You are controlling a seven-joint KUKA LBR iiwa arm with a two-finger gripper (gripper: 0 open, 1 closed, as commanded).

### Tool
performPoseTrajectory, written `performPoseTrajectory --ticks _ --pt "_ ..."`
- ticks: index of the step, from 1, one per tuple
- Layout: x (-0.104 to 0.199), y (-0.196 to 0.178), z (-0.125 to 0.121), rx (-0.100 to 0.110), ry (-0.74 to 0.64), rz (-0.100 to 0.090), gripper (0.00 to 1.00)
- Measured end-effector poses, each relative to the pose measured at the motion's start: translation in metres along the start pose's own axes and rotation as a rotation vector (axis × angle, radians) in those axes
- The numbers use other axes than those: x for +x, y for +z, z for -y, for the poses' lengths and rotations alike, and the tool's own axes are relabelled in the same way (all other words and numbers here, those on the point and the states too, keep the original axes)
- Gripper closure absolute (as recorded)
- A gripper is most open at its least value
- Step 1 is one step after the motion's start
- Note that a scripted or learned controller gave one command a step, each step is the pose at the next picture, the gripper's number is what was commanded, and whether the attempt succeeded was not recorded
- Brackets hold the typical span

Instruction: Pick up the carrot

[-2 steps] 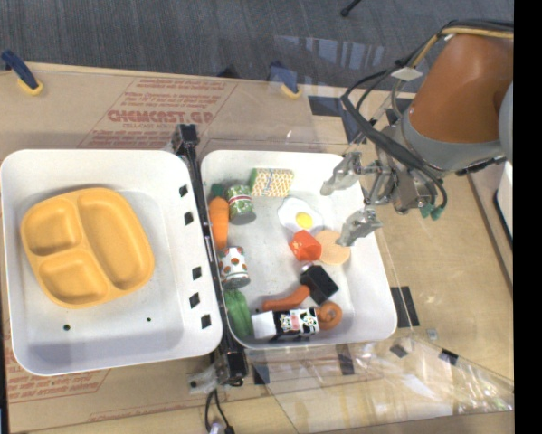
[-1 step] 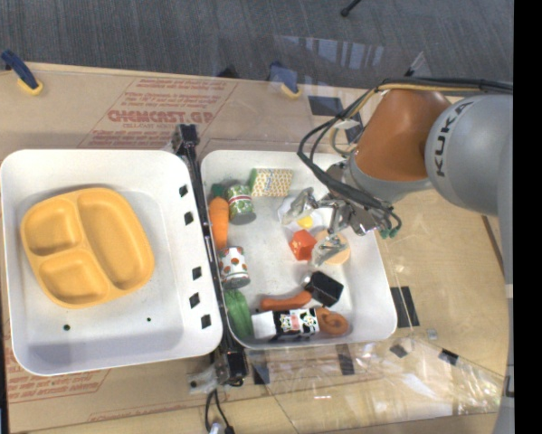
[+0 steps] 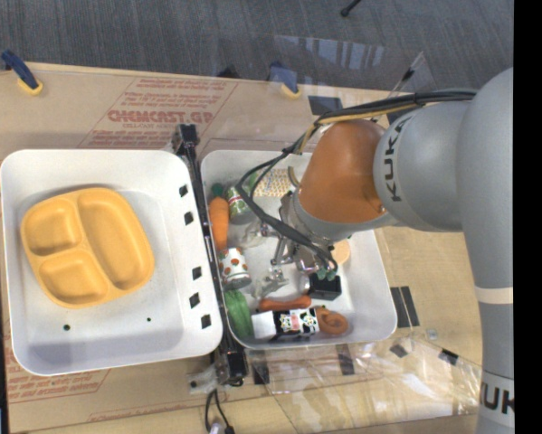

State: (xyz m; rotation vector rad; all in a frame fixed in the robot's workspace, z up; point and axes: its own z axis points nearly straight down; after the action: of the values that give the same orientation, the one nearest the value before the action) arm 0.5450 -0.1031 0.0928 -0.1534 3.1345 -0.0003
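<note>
The carrot [image 3: 218, 222] is orange and slim. It lies lengthwise along the left wall of the right bin [image 3: 379, 283], with its top near a green-capped item [image 3: 232, 194]. My gripper [image 3: 287, 262] hangs low over the middle of that bin, under the orange wrist band [image 3: 343, 174]. It is to the right of the carrot and a little nearer the front, with a gap between them. Nothing orange shows at the gripper. The arm hides the bin's back right part.
The right bin is crowded: a small red-and-white can [image 3: 232, 262], a green vegetable [image 3: 237, 311], a black-and-white carton [image 3: 293, 322], a brown ring [image 3: 335, 322] and a black block [image 3: 325, 286]. A yellow divided plate [image 3: 85, 242] sits in the left bin [image 3: 35, 342].
</note>
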Motion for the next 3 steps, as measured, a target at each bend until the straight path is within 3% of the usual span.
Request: performPoseTrajectory --ticks 1,2,3 --pt "-0.059 -0.002 0.000 0.009 0.240 0.002 0.00" --pt "-0.106 -0.003 0.035 0.002 0.588 0.000 0.00" --pt "-0.042 0.001 0.033 -0.001 -0.073 -0.004 0.00"
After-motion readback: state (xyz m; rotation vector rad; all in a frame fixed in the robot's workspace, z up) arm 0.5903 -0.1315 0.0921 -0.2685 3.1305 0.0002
